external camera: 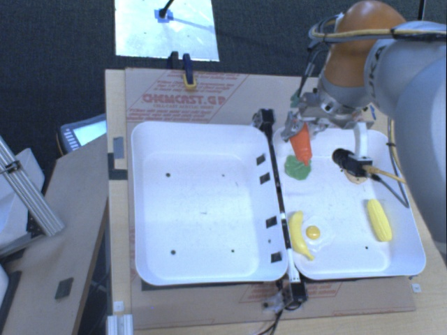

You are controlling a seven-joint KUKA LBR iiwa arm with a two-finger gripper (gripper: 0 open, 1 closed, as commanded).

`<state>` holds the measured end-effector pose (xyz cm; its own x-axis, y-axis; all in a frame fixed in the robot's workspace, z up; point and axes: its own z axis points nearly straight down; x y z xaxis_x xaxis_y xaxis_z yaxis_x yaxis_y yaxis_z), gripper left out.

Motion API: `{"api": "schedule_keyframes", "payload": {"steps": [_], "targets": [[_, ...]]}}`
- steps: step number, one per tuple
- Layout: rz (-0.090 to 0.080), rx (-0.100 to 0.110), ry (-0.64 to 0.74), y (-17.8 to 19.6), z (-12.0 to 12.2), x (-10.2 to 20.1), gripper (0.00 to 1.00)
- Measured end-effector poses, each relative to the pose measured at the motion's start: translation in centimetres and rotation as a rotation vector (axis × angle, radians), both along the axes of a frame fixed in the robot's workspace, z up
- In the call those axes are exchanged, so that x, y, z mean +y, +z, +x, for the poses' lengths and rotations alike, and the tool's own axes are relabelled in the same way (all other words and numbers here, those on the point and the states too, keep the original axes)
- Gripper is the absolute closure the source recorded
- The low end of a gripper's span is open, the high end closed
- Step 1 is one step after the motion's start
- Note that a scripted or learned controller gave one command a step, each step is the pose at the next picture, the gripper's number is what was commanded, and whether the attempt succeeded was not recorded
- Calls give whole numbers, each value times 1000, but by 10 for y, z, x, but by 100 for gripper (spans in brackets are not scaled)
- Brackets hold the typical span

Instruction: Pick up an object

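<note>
Looking down at a slant, you see two shallow white plastic bins side by side on a brown cardboard sheet (188,93) printed in red with "CHEMCAST GP" (smaller print around it is too blurred to read). The left bin (150,257) is the wider one. The right bin (405,257) holds several toys.

Your grey arm with the orange band (367,30) comes in from the right, and its two-finger gripper (299,132) hangs over the far left part of the right bin. An orange plastic carrot with a green leafy top (301,152) sits right at the fingertips, its orange end up among them and its green end down at the bin floor. The fingers look closed around the carrot's upper end.

Nearer you, a yellow plastic banana (299,234) lies along the bin's left wall, just beside a fried-egg toy (313,233). A yellow corn cob (379,220) lies well to the right.
</note>
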<state>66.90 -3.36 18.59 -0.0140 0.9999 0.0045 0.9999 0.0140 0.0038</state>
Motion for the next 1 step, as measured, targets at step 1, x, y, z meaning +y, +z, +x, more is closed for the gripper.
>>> {"api": "schedule_keyframes", "payload": {"steps": [1], "targets": [[0, 1, -1, -1, 0, 91, 100]]}}
